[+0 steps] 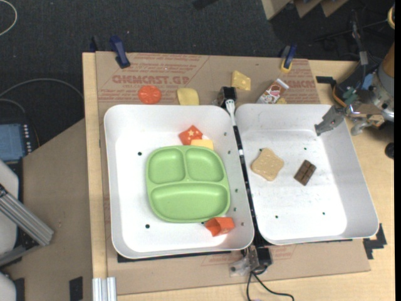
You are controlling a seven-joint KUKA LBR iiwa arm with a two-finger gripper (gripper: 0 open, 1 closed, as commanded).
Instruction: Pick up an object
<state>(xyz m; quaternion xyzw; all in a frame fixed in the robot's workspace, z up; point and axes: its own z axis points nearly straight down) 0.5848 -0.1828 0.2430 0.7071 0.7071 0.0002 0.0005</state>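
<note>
My gripper [343, 126] hovers at the far right corner of the right bin [326, 227], open, with nothing between its fingers. In that bin lie a tan toast-shaped piece [267, 165] and a small brown block [305, 172], both left of and nearer than the gripper. The left bin [122, 168] holds a green divided plate [187, 184]. A red piece [191, 133] and a yellow piece [202, 144] sit at the plate's far edge, and an orange block [219, 226] sits at its near edge.
On the cardboard behind the bins lie an orange disc [150, 94], a pale yellow piece [187, 96], a yellow wedge [240, 80], a small packet [272, 93] and a black tool [227, 95]. Blue clamps [119, 51] [287, 56] grip the back edge.
</note>
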